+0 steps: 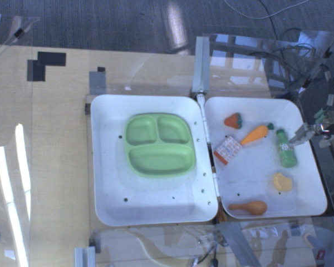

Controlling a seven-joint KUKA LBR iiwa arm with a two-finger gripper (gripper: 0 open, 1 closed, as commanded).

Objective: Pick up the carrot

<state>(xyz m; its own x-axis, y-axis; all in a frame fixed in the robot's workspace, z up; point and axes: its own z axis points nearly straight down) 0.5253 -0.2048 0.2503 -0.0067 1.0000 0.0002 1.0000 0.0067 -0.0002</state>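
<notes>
The carrot (255, 134) is orange with a green top and lies at a slant in the upper middle of the right bin (306, 204), its green end pointing right. Part of my gripper (302, 134) shows at the bin's right rim, just above the top of a green bottle (286, 150). It stands about a hand's width to the right of the carrot and is not touching it. Nothing is seen held in it.
In the right bin, a strawberry (232, 120) lies above-left of the carrot and a red-and-white box (227, 149) below-left. A yellow piece (282, 182) and an orange gourd-like toy (249, 207) lie nearer the front. The left bin (108, 204) holds a green divided plate (159, 144).
</notes>
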